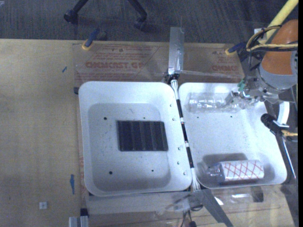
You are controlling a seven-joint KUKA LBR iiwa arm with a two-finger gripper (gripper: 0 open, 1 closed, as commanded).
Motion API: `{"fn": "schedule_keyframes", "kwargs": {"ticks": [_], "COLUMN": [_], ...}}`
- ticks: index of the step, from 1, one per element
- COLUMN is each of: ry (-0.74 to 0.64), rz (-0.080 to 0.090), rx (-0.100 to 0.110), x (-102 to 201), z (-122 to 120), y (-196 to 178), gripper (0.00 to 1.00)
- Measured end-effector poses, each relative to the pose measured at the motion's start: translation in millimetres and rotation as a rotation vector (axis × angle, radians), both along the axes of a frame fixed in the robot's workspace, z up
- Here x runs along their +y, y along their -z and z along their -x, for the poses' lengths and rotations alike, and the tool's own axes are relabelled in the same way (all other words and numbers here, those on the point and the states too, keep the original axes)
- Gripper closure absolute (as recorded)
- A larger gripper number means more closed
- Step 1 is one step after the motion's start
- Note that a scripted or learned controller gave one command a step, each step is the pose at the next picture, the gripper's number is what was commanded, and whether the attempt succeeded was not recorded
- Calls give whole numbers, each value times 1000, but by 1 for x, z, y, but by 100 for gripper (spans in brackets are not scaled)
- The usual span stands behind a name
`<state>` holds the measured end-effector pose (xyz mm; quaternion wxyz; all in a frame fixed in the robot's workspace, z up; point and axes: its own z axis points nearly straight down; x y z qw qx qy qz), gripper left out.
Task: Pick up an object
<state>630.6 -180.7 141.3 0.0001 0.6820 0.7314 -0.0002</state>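
Clear plastic bottle (211, 101) lies along the right bin's (246, 131) far edge.
Gripper (241, 94) hovers by its right end, opening impossible to judge; centre over the body before descending, since clear plastic slips.

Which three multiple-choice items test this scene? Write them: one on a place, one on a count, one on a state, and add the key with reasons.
1. Where does the dark ribbed panel lie?
A. In the left bin
B. In the right bin
C. On the bench outside both bins

2. How many things lie in the right bin?
A. None
B. Two
C. Five

3. How does the clear plastic bottle sit?
A. Standing upright
B. Lying on its side
C. Hanging off the bin's rim

Key: 1 A, the panel rests mid-floor in the left bin. 2 B, the clear plastic bottle at the far wall and a bottle with a red-and-white label at the near wall. 3 B, its length runs flat along the bin floor, with the tool at its right end.
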Motion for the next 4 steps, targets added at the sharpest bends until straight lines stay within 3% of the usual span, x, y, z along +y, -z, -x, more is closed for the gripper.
{"fn": "schedule_keyframes", "kwargs": {"ticks": [1, 2, 3, 4], "ry": [-224, -306, -241, -112], "rz": [6, 14, -30, 4], "rx": [16, -6, 79, 72], "x": [-14, 40, 15, 36], "z": [-17, 14, -21, -18], "y": [22, 40, 58, 57], "gripper": [0, 0, 0, 0]}}
